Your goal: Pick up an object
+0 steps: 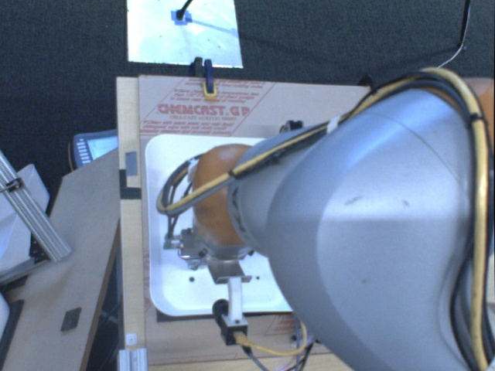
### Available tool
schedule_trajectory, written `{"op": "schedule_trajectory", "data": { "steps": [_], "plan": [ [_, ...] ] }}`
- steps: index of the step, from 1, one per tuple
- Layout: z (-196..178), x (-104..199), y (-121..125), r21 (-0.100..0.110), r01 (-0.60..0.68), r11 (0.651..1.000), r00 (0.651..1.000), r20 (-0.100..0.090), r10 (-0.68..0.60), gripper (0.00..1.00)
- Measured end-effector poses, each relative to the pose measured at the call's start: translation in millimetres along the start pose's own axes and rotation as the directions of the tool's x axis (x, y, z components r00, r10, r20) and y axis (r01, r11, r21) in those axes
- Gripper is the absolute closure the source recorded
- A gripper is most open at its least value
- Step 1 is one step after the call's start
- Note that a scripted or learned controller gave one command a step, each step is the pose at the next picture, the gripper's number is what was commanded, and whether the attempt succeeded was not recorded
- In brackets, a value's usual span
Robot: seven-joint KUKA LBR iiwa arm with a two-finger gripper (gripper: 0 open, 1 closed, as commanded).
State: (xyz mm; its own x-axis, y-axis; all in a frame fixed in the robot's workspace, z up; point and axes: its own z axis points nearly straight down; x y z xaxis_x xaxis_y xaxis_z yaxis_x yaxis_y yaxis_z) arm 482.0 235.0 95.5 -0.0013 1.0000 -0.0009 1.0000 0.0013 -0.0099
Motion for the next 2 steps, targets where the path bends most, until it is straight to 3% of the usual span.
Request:
{"op": "schedule_trajectory", "data": {
  "steps": [1,2],
  "plan": [
    [-46.1,-57.8,81.9,-0.019,-0.007,1.0,1.0,0.0,0.007,1.0],
    [-43.1,-53.2,77.4,-0.01,-0.001,1.0,1.0,-0.001,0.001,0.0]
  ]
}}
